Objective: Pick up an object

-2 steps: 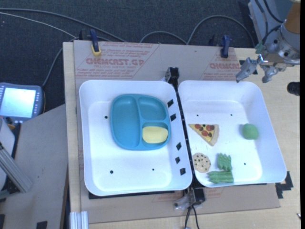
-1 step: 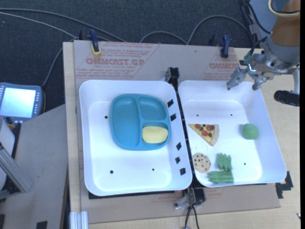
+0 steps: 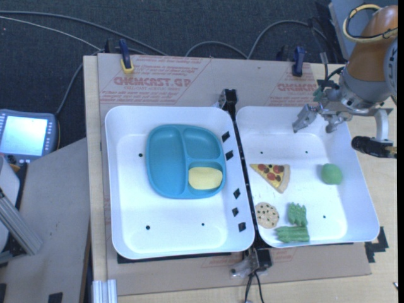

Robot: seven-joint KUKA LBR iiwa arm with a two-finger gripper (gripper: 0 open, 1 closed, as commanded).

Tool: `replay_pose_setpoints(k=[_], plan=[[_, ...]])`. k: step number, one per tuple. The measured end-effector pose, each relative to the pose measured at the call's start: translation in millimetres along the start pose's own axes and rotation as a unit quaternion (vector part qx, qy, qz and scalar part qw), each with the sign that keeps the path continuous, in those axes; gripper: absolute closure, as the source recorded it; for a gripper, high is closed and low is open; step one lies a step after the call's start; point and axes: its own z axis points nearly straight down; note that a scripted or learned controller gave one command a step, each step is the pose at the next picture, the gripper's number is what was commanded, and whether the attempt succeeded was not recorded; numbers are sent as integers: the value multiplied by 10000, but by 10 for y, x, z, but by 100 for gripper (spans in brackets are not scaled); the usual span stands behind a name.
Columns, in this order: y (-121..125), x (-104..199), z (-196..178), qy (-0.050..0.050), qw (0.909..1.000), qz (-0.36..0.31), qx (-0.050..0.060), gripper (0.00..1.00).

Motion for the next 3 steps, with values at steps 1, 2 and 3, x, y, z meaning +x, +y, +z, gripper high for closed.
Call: replay_pose_setpoints(k=[1, 2, 3], plan=[[-12, -21, 415, -3, 10000, -2, -7, 0], [0, -20, 280, -5, 10000, -3, -30, 100], [49, -15, -166, -14, 10000, -6, -51, 100]])
